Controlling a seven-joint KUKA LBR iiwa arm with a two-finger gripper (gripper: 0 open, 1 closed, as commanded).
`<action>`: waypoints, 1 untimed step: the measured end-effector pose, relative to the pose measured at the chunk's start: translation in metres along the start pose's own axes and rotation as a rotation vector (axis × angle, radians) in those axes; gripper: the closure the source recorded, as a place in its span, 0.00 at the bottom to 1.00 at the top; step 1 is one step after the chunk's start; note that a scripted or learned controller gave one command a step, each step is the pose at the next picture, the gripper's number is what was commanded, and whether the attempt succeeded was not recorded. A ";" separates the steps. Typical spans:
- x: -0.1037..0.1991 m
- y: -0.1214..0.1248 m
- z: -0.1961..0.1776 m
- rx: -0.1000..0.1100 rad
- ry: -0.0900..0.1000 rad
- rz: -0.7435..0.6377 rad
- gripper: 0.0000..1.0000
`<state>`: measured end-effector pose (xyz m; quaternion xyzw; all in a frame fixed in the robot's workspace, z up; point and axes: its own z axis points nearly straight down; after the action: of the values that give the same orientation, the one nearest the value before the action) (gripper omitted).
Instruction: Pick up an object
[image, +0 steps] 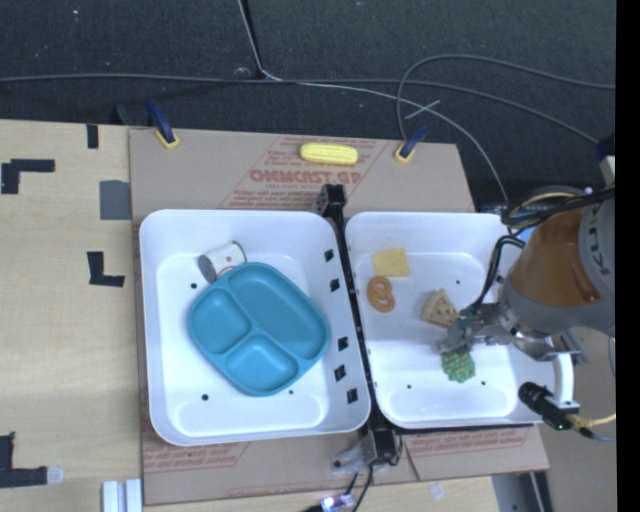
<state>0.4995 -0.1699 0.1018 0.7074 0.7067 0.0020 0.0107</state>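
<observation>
A divided tray (258, 327) and cup (222, 261) lie in the left bin (160, 300); food pieces sit in the right bin (420, 405).

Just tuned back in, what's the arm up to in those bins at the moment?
The arm has reached into the right bin and its gripper sits low over the green broccoli piece, right beside the tan wedge. Whether it has a hold on anything can't be told from here. A pretzel and a yellow cracker lie further back in that bin. The left bin holds a blue divided tray and a small cup on its side.
</observation>
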 end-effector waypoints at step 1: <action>-0.011 0.003 -0.050 0.015 0.011 -0.001 1.00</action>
<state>0.5017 -0.1802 0.1521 0.7069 0.7073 0.0005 0.0017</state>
